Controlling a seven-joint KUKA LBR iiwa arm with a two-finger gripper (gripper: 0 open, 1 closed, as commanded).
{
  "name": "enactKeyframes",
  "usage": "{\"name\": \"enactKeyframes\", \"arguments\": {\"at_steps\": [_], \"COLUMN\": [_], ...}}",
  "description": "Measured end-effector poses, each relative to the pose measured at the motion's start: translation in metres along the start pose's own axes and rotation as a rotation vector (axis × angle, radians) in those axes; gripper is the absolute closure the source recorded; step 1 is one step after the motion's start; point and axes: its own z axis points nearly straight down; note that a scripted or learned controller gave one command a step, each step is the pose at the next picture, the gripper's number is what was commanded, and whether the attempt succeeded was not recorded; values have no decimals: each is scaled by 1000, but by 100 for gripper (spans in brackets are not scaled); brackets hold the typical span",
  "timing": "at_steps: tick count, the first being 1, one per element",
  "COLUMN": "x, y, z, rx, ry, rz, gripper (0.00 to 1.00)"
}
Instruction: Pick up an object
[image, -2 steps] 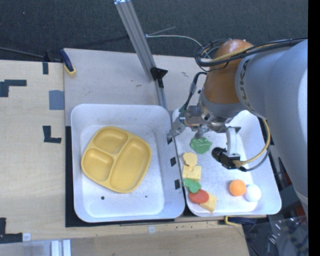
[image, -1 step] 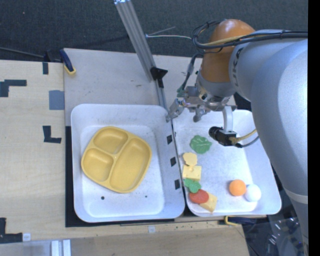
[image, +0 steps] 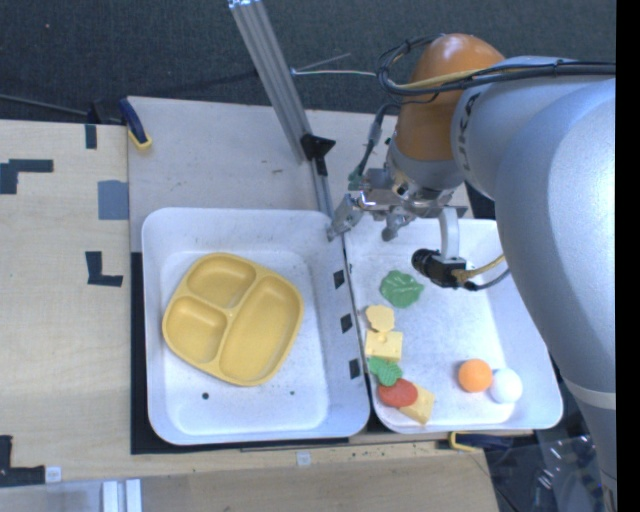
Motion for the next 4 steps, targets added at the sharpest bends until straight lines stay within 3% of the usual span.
{"name": "enactKeyframes", "arguments": {"at_steps": [2,3,4], "x": [7,-50,-11], "y": [-22,-76,-95], "z": [0,0,0], "rx": [2,4,4], "ry": [-2,-2,1], "rz": [1,7,-1], "gripper": [0,0,0]}}
